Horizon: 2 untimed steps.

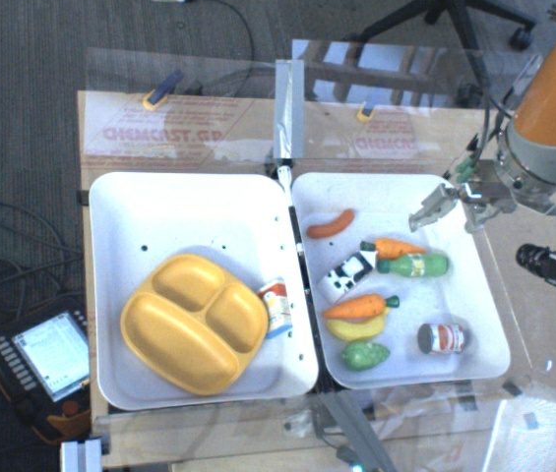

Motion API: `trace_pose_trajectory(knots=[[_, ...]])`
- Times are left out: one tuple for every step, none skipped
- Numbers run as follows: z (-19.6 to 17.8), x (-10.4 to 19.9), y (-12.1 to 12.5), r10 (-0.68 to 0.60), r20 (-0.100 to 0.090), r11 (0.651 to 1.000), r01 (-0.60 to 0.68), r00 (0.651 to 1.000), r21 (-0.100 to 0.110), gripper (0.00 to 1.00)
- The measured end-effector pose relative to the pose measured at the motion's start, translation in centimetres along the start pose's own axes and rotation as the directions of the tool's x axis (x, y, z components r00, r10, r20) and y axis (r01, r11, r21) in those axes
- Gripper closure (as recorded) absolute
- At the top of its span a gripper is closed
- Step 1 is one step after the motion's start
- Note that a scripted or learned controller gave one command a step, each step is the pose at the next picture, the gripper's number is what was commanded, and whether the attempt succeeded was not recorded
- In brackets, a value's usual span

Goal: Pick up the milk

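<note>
Two white bins sat side by side on the bench. The left bin (130,214) held one yellow divided plate (194,321), lying toward its near edge, and one small can with a red-and-white label (276,306) wedged between the plate and the bin's right wall.

The right bin (396,187) held eight things. One sausage (331,224) lay near its far left corner. The milk (348,272), a small black-and-white cow-patterned carton, lay on its side close to the left wall, about midway along it. Its long axis ran at a slant, one end toward the near left and the other toward the far right; which end was the top could not be told. Just beyond its far-right end lay one of two carrots (396,248), and beside that one green bottle (421,265), both running left to right. The second carrot (358,308) lay nearer, with one yellow fruit (354,327) touching it on the near side and one green vegetable (364,355) by the near edge. One can lying on its side (442,338) rested near the near right corner.

The gripper (453,207) hung over the far right corner of the right bin, well apart from the milk. Its fingers were spread wide with nothing between them.
</note>
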State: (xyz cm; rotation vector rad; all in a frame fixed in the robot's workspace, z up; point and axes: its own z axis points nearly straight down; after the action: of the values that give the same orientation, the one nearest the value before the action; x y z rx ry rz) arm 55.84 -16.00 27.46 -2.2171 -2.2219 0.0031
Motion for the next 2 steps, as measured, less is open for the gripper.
trace_pose_trajectory(knots=[[7.2,7.2,3.3,-0.175,0.0,0.985,0.175,0.985,0.001,0.0],[18.2,2.6,9.5,-0.21,0.003,0.978,0.21,0.978,-0.002,0.0]])
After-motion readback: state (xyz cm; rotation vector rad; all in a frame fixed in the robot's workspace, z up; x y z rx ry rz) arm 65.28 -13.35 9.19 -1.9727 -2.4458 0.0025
